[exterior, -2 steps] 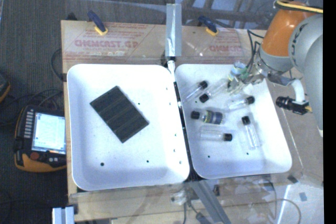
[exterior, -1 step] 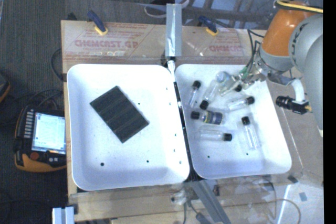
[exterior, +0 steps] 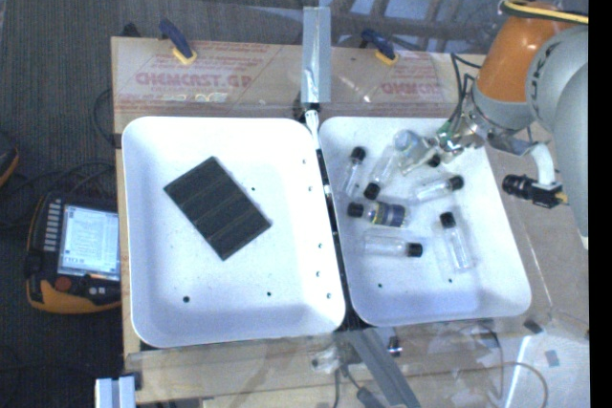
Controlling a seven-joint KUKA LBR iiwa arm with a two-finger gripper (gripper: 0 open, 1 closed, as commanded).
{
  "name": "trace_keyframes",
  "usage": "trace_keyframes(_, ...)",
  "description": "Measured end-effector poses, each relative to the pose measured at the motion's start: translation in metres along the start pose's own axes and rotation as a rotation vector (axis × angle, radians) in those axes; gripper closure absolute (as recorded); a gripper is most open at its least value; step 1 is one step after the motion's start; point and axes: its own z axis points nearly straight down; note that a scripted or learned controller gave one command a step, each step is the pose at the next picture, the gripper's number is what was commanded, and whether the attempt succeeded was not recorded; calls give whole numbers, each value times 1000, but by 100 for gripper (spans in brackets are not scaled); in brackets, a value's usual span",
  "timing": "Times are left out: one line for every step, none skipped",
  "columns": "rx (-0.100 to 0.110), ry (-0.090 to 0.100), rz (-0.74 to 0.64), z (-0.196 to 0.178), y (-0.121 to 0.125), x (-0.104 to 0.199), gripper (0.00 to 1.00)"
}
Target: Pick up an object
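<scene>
Grey arm (exterior: 564, 81) w/ orange band comes in from the right, its claw (exterior: 449, 140) low over the far part of the right bin (exterior: 497, 301), in among the clear vials w/ black caps — can't tell if it's spread or pinching anything; a vial (exterior: 406, 143) lies just left of the tip, touching or nearly so. More vials scattered thru that bin: one (exterior: 354, 167) near its left wall, one (exterior: 392, 246) near the middle, one (exterior: 454, 244) toward the right; left bin (exterior: 153, 301) on the table holds a dark ribbed rectangular pad (exterior: 217, 207), lying flat, turned at an angle.
</scene>
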Motion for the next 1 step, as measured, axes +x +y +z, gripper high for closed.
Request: trace_keyframes(0, 0, 0, 0, 0, 0, 0)
